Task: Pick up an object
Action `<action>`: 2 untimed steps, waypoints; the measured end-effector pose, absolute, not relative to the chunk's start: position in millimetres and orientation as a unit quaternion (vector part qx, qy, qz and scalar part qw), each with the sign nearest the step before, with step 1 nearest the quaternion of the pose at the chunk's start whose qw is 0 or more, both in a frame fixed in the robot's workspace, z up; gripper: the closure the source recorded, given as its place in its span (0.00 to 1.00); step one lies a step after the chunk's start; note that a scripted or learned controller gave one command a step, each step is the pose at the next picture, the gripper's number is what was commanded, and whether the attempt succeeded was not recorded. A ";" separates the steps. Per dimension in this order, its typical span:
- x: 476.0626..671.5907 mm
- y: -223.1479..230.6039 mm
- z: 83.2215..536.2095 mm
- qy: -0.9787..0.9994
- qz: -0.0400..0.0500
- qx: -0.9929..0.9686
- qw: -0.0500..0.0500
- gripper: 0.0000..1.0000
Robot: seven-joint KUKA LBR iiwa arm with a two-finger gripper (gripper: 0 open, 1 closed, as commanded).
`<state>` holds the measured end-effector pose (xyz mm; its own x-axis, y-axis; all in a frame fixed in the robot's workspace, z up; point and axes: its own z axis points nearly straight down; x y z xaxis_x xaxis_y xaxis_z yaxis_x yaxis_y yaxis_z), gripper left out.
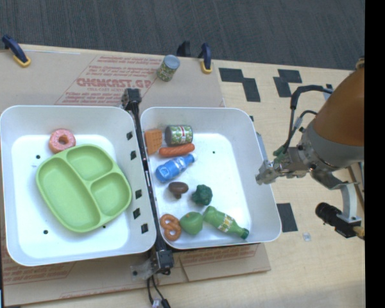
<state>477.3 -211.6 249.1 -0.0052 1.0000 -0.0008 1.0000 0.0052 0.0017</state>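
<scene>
My gripper [265, 174] hangs just outside the right bin's [260, 147] right wall, nothing in it; cannot tell how the jaws stand. Need to clear the rim, then drop straight down. Nearest candidates: green bottle [225, 222], broccoli [202, 194]. Blue bottle [174, 167], carrot [176, 150] and can [178, 134] crowd the far side. Left bin: green divided plate [83, 186], donut [62, 140].

Dark grey carpet floor [115, 8], pale wooden bench [321, 262], black markers [239, 79], even lighting
</scene>
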 end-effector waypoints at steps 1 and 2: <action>477.2 -207.8 246.3 0.709 0.000 0.705 0.000 1.00; 476.4 -210.9 234.8 0.710 -0.001 0.705 -0.001 1.00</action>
